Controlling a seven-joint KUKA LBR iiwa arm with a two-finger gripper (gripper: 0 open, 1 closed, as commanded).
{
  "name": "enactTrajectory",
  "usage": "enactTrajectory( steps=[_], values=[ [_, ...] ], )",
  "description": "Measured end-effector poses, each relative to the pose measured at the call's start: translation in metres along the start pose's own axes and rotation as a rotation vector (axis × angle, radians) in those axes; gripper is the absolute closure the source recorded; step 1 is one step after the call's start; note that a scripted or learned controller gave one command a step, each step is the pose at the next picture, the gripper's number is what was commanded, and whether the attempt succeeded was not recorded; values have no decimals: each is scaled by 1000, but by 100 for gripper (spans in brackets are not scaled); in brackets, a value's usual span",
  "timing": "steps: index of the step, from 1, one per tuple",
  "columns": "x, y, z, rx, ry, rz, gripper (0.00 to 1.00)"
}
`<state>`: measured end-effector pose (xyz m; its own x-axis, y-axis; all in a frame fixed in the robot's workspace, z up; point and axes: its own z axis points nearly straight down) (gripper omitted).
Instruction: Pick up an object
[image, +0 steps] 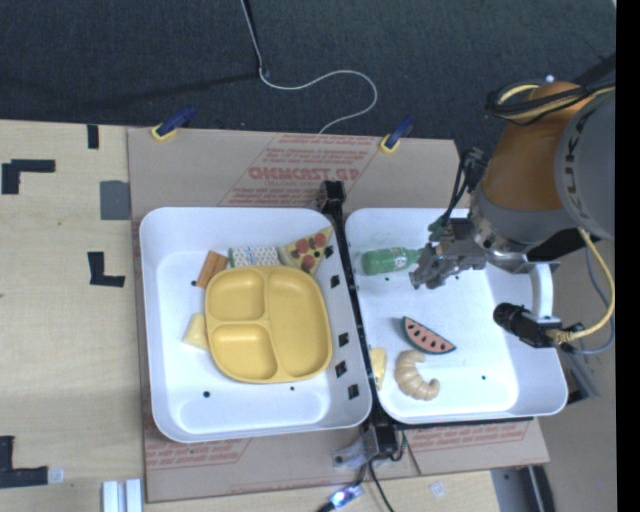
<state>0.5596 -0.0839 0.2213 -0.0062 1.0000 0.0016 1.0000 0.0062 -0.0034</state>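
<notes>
At the near edge of the right bin (540, 395), a croissant (415, 374) is lying beside a watermelon slice (428, 336), both resting flat on the white floor with free space around them, so either looks easy to reach from above. A small yellow piece (378, 362) is leaning against the divider just left of the croissant, tucked where fingers would struggle to get around it.

In the left bin (160, 300), a yellow divided plate (268, 324) is covering most of the floor, with a few small food pieces (262, 256) poking out from under its far rim.

Farther back in the right bin, a green bottle (388, 262) is lying on its side near the divider. The gripper (436, 272) is hovering just to the right of it, low over the bin, likely lining up on that bottle as the thing to lift. Whether the jaws are spread or pressed together I cannot tell; nothing is showing between them.
</notes>
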Motion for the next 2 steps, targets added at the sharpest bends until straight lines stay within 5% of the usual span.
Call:
enactTrajectory(
  steps=[2],
  values=[
    [93, -30, -11, -2, 0, 0, 100]
  ],
)
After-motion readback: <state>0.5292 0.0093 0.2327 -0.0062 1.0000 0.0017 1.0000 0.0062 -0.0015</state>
